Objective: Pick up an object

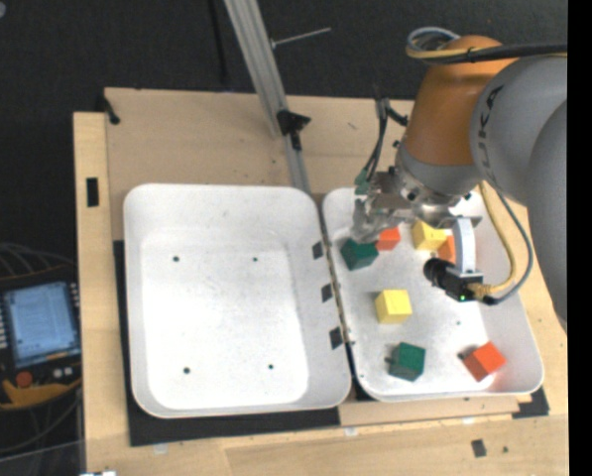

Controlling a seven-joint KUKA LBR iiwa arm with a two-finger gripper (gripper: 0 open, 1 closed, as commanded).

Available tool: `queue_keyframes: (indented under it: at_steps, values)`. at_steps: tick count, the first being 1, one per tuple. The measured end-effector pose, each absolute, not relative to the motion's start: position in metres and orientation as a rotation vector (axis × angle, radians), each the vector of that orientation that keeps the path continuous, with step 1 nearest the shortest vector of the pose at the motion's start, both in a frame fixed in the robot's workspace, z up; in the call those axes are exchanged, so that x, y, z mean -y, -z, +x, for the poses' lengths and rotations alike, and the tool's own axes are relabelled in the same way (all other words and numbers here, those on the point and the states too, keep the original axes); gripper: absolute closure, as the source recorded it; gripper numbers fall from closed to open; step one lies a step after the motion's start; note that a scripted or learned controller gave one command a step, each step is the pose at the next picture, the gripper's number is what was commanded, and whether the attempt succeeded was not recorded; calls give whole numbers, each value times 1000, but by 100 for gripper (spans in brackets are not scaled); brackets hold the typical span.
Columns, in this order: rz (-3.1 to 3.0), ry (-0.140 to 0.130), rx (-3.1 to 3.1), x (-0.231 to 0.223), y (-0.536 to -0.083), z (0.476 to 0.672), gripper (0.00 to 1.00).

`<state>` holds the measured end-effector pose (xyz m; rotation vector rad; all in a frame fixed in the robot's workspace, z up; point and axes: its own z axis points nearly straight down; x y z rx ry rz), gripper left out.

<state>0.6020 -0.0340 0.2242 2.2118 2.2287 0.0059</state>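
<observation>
Orange cube (pixel 482 360) sits near the right bin's (pixel 514 310) front edge. Gripper (pixel 363 228) hangs just above a green block (pixel 358 255), touching or almost. I cannot tell its grip state.

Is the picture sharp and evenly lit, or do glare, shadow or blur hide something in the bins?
Camera view: the light is even and the white bins are bright but not washed out; the blocks, such as the yellow one, cast only short, soft shadows; the picture is a little grainy; the arm looks soft at the near right and covers part of the right bin.
</observation>
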Motion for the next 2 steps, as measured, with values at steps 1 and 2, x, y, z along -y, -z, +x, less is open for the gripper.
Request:
queue_keyframes:
  at_steps: [1, 2]
  values:
    - [2213, -2, -2230, -18, -219, 605, 100]
    - [2213, -4, -2231, -76, -219, 608, 100]
